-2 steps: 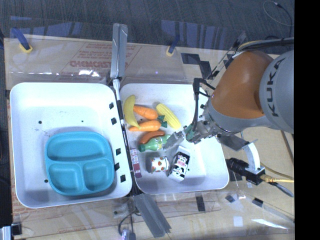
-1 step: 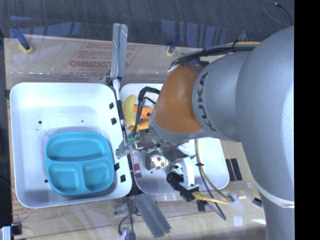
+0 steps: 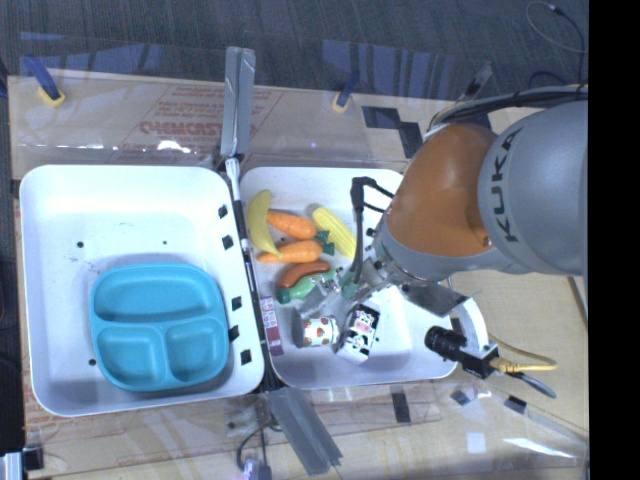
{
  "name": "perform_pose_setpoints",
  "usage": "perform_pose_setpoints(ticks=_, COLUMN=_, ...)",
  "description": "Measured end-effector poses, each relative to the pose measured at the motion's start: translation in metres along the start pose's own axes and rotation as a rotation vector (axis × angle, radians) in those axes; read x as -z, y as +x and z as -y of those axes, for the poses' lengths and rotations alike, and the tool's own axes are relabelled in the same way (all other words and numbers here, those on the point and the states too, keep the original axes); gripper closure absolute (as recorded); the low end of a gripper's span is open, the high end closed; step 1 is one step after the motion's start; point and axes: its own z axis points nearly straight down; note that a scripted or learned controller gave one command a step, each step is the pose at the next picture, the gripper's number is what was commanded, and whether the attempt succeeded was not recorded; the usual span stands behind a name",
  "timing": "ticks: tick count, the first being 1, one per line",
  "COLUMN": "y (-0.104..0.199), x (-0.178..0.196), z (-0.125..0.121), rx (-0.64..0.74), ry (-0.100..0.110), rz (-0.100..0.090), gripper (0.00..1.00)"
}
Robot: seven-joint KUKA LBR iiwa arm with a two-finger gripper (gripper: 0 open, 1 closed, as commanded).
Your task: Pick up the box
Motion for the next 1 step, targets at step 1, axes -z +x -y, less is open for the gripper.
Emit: perform_pose_setpoints(ticks=1, y=-0.1081, x=0.0006, z=0.0444, rx=0.148, ry=0.0, rz=0.0, gripper=0.0)
